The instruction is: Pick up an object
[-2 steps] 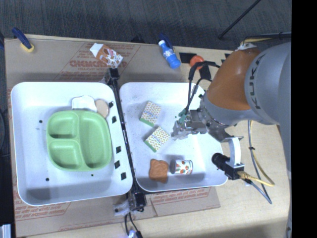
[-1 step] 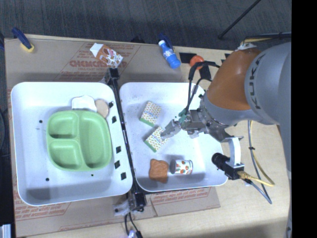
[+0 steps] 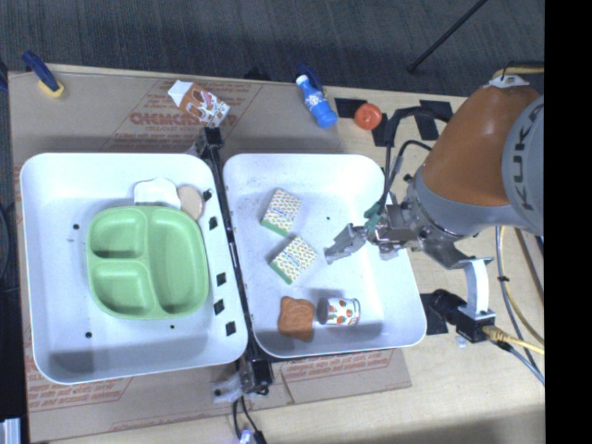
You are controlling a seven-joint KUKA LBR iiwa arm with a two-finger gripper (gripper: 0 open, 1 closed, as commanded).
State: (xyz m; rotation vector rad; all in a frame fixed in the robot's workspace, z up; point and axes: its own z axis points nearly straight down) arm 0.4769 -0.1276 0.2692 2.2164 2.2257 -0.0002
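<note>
1. Over the right bin point(image 3: 398, 313), the claw point(image 3: 344, 245) hangs at the end of the grey arm, tips pointing left; whether it is released or clenched I cannot tell, and nothing shows between its tips.
2. Just left of it lies a green-patterned block point(image 3: 295, 258), the nearest candidate; a second patterned block point(image 3: 281, 211) sits above.
3. Lower down, a brown piece point(image 3: 296, 316) and a small spotted cup point(image 3: 341, 311) rest almost touching.
4. The left bin point(image 3: 46, 248) carries a green divided tray point(image 3: 148, 262).
5. Risk: the block lies flat and angled, so a misaligned descent could push it aside or clip its corner rather than straddle it.
</note>
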